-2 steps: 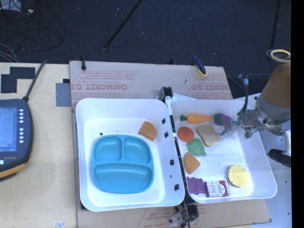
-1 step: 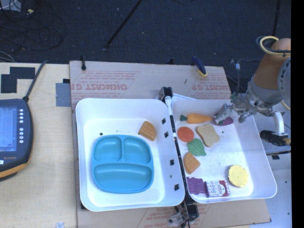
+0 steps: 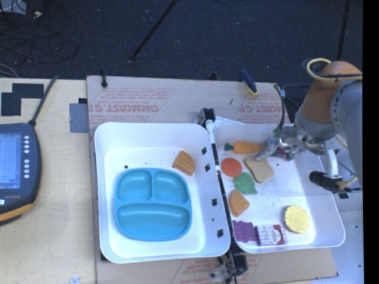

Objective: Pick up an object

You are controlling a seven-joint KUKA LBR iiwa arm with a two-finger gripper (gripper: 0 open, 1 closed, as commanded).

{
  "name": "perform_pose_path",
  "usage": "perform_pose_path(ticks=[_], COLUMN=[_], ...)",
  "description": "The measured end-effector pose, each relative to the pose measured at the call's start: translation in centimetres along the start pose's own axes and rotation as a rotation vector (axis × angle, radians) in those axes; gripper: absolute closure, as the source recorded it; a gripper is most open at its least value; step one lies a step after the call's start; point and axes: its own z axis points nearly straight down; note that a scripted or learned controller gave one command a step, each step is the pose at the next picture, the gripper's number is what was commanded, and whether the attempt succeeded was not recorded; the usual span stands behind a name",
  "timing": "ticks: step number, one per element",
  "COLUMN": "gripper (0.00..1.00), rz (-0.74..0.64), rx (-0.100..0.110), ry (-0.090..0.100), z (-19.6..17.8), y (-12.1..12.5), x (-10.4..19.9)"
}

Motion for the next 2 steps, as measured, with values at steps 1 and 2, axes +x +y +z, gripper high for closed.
perform_pose_path(ticks=[1, 2], gripper=[0.00, 0.00], rz=[0.001, -0.001], rx=[-0.005, 0.002], ry=[-0.003, 0.001], z=[-0.3, -2.3], y=[0.1, -0.1], x=[2.7, 5.1])
